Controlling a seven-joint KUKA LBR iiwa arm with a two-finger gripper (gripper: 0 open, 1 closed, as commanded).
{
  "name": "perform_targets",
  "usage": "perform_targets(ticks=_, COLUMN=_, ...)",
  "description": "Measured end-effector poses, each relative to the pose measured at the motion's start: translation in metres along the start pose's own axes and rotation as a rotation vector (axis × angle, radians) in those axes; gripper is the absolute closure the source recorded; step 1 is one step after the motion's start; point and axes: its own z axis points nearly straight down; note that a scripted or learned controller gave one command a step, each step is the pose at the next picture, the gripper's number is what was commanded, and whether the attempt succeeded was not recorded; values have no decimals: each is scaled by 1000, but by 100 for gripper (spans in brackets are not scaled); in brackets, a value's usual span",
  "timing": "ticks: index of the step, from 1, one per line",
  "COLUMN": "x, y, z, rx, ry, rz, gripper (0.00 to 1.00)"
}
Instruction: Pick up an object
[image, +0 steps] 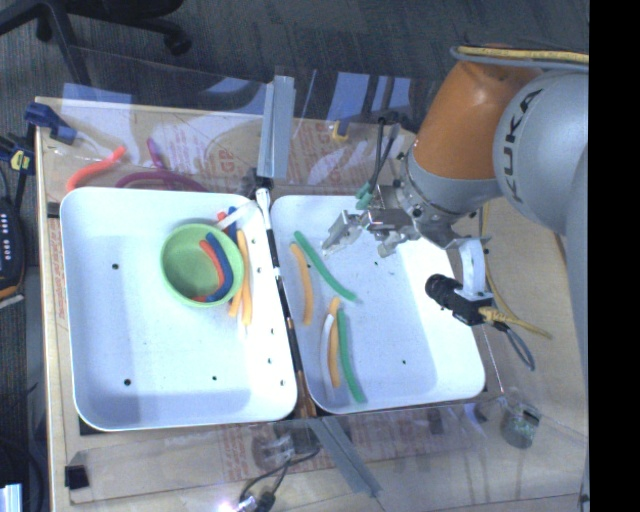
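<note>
The right bin (420, 340) holds several thin sticks: an orange one (302, 280), a long green one (325, 268) slanting beside it, and nearer the front a second green one (348, 355) next to a white-and-orange one (331, 340). My gripper (360, 240) hangs over the far part of this bin, just right of the long green stick's top end. Its metal fingers (334, 236) stand spread apart with nothing between them. In the left bin (120, 350) a green bowl (202, 264) holds blue and red curved sticks, with orange sticks (243, 285) along its right side.
The grey and orange arm (480, 130) covers the right bin's far right corner. A black fitting with a cable (455, 297) sits over that bin's right rim. Loose orange and purple tubes (110, 170) lie on the bench behind the left bin.
</note>
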Motion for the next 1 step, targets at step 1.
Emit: perform_targets(ticks=1, x=-27, y=-2, z=108, rx=1, ry=0, rz=-100, gripper=0)
